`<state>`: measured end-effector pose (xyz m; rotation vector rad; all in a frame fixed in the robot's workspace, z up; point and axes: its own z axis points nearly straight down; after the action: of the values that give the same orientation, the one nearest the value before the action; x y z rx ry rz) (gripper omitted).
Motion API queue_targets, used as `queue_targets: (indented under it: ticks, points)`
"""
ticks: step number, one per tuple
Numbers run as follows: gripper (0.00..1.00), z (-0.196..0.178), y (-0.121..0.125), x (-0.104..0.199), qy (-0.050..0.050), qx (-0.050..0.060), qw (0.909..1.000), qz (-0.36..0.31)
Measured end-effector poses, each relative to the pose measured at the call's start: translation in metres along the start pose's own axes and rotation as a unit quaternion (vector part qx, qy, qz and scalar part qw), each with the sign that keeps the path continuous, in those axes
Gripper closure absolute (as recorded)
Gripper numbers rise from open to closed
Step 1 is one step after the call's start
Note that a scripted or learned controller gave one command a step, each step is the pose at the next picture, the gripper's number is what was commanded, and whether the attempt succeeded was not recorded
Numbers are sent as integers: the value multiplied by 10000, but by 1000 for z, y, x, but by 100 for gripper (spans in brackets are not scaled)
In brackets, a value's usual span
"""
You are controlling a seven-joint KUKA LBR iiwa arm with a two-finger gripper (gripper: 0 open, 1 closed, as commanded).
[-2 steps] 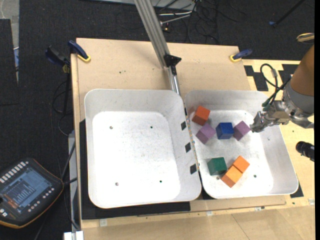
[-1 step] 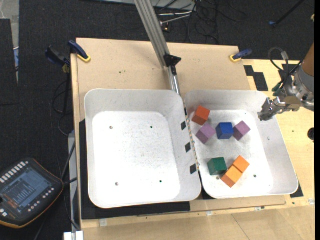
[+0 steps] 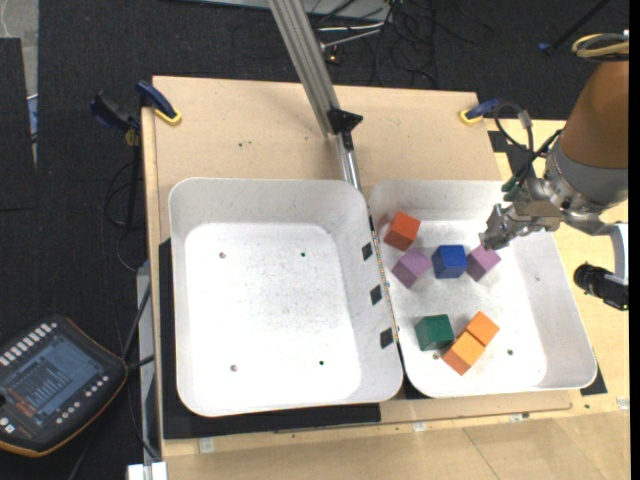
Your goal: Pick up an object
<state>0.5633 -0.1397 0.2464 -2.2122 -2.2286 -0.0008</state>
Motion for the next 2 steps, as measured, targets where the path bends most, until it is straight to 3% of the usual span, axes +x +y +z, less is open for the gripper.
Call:
queue_targets:
  ticks: [1, 2]
  points:
    - [100, 10, -14, 55, 4, 8, 10000, -2]
    - [100, 7, -13, 115, 4, -6, 10000, -12]
